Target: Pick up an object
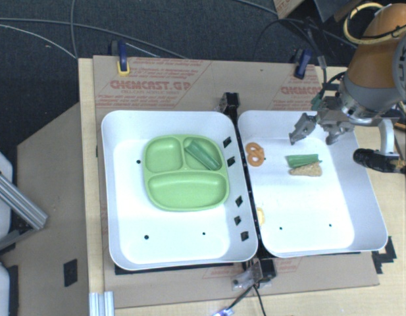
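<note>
Your gripper [319, 131] hangs spread, pinching nothing, above the right bin [334, 232]. Just below it lie a green block [302, 159] touching a tan piece [306, 170], a pretzel [255, 154] leftward. The left bin [124, 242] holds a green tray [183, 191] containing a green object [203, 153]

The grey arm reaches in from the upper right, its orange band above the wrist — the hand [318, 131] points down and leftward, its two fingers [300, 130] spread apart, nothing between them.
</note>
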